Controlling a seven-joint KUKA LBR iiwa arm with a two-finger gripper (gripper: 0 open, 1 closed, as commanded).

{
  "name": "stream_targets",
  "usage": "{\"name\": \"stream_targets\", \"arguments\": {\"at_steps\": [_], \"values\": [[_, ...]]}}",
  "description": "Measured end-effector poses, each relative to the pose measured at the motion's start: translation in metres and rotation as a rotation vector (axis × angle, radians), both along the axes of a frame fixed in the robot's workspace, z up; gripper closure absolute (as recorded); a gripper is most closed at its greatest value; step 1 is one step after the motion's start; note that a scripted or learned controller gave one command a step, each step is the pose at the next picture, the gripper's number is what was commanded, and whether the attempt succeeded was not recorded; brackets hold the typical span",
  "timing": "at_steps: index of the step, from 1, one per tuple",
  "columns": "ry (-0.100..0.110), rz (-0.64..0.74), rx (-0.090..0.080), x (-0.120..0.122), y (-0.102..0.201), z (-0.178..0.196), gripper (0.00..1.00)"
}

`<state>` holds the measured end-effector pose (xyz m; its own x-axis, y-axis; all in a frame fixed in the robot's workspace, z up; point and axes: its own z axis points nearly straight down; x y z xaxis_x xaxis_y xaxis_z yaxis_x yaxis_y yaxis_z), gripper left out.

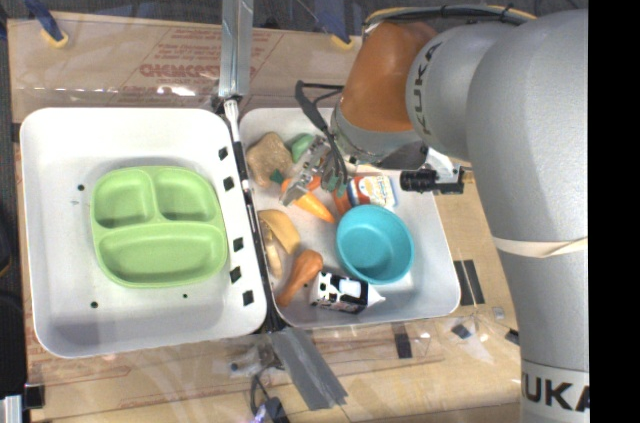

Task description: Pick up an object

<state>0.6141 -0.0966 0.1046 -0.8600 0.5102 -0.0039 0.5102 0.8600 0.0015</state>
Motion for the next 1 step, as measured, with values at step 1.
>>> {"name": "stream_targets", "arguments": {"at_steps": [1], "values": [[-0.002, -0.199, 0.002, 0.0165, 0.0556, 0.091, 1.0]]}}
